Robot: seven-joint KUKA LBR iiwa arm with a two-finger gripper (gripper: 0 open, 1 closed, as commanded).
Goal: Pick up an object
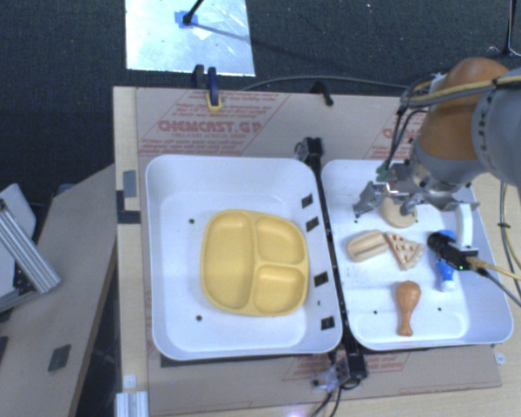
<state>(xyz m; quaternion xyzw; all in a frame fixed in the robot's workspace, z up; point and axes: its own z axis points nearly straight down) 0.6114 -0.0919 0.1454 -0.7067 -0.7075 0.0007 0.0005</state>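
Over the right bin [482,324], toward its twelve o'clock end, the jaws [389,200] hang low above a pale, rounded object [400,215] that is partly hidden beneath them; whether they are spread or pressed together I cannot tell, since the metal parts overlap from this angle, and nothing can be seen pinched between them, so I would not count anything as held. To do this step well, I judge the arm should centre squarely over one piece, straddle its narrow width and come straight down, since the pieces lie near each other and a skewed descent could nudge a neighbour instead of catching anything. At about six o'clock from the jaws lies a bread-roll-like piece [366,245], and just beside it, touching or nearly so, a pizza-slice toy [405,251]. Farther toward six o'clock rests a drumstick toy [406,305], well apart from the others and, I think, the easiest target. At about four o'clock from the jaws sits a blue-and-white item [448,266], partly crossed by a black cable fitting. Across the divider, at nine o'clock, the left bin [169,259] holds a yellow divided plate [253,261]. Both bins sit on the bench [135,129].
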